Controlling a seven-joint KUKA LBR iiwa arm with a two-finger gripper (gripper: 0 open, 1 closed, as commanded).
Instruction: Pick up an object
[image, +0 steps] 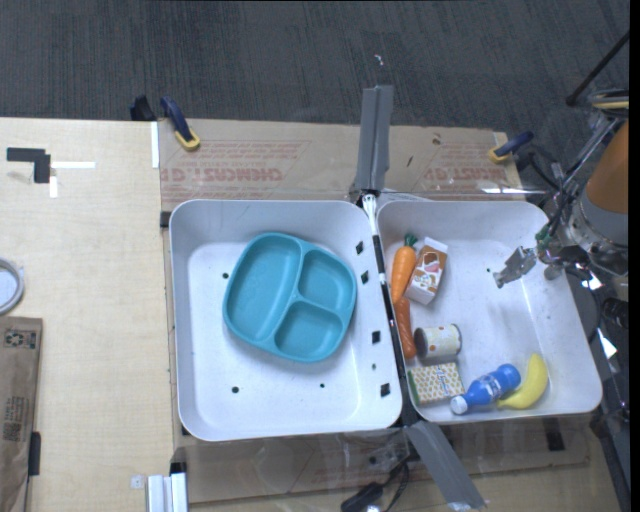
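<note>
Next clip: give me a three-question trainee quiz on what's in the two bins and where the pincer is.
1. True or false: the blue divided plate lies in the left bin.
2. Which object lies nearest the right bin's front right corner? A) carrot B) banana C) small carton
3. Fill in: the pincer hangs over the ____ bin, with no object between it and the bin's far right area.

Key
1. True.
2. B; the banana lies beside the blue bottle.
3. Right.
</note>
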